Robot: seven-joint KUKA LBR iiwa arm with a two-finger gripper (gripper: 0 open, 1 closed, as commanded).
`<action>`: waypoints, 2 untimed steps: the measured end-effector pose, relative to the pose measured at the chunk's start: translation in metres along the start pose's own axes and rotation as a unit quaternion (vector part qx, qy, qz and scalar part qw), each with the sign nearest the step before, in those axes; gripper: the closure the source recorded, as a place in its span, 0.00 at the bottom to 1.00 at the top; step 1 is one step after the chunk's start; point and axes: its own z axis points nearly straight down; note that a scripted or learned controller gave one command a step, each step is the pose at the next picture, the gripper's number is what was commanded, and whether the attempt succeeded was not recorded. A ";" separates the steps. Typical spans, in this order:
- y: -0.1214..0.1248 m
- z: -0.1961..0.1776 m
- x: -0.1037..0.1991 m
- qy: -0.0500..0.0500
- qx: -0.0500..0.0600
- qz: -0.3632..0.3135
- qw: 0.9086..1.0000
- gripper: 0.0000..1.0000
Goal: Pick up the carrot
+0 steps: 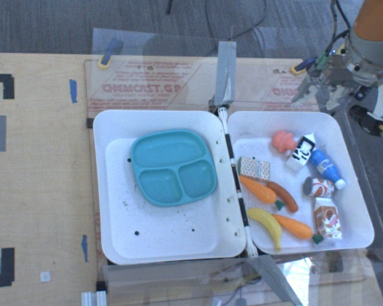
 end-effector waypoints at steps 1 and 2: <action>0.009 -0.089 0.046 -0.002 -0.003 -0.082 0.997 0.00; -0.032 0.066 0.072 0.000 0.001 0.127 0.992 0.00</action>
